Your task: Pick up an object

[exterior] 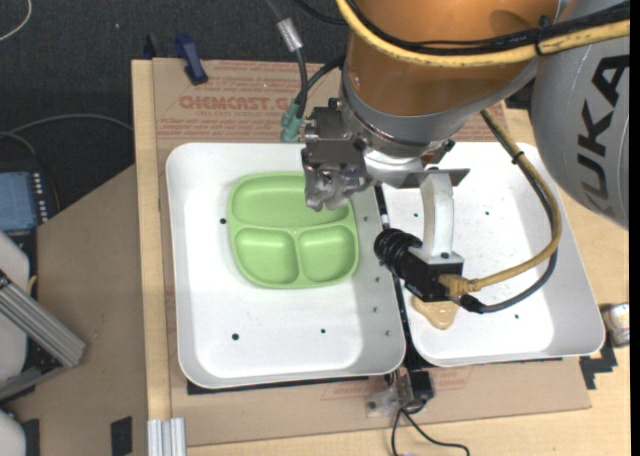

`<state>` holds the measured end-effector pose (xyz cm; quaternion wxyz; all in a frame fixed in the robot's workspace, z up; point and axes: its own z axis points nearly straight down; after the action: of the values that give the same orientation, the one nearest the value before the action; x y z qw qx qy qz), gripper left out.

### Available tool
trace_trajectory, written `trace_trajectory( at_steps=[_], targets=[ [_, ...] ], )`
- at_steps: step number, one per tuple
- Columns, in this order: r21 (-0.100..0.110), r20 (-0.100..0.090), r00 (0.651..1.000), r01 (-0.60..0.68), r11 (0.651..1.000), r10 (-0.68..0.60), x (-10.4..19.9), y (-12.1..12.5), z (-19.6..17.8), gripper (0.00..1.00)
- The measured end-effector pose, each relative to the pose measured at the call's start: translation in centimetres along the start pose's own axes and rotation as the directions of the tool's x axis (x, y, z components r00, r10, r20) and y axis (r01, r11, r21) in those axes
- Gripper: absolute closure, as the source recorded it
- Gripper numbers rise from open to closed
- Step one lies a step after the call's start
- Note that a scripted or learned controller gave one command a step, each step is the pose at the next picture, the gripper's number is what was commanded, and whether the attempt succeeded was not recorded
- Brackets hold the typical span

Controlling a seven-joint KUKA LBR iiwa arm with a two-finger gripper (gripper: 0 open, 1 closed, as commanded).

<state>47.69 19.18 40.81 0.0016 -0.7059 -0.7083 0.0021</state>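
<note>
Plainly, arm: the grey arm with the orange band [450, 4] hangs low over the seam between the bins, putting the claw [330, 184] at the tray's upper right edge.
Tray: green divided tray [290, 234] lies flat in the left bin [200, 334], mostly below-left of the claw.
Claw state: cannot tell.
Hidden: a tan object [440, 314], below-right of the claw in the right bin [530, 334], is half covered by a black fitting.

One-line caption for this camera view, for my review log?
KUKA arm's tool hovers at the green divided plate in the left bin.
</note>
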Motion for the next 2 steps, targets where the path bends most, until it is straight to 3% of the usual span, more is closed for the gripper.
trace_trajectory(
  at_steps=[1, 2],
  targets=[
    [-0.001, 0.001, 1.000, -0.008, 1.000, 0.008, -4.5, 0.2, 1.4, 1.00],
    [-0.001, 0.000, 1.000, -0.002, 1.000, 0.002, -3.2, 0.2, 2.2, 1.00]
  ],
)
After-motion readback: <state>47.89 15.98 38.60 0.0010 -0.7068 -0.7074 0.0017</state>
